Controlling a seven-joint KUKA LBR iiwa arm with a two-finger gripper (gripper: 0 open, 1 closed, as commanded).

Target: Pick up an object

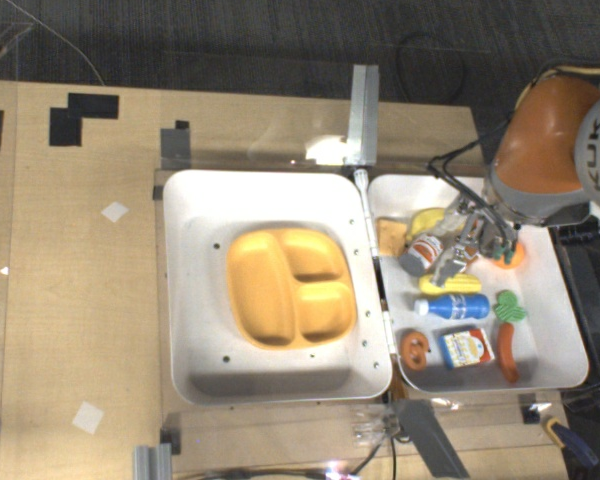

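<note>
— Grey can (419, 255) lies tilted in the right bin (565, 313), just left of the claw (458, 258)?
— Yes, near touching. Whether the claw is clenched is unclear; the arm (550, 148) partly hides an orange toy (513, 255).

A yellow divided tray (285, 286) lies in the left white bin (195, 268) on the wooden bench (70, 298).

Robotics lab, wooden bench (70, 298), white bins (195, 268), toy food (458, 308)
</note>
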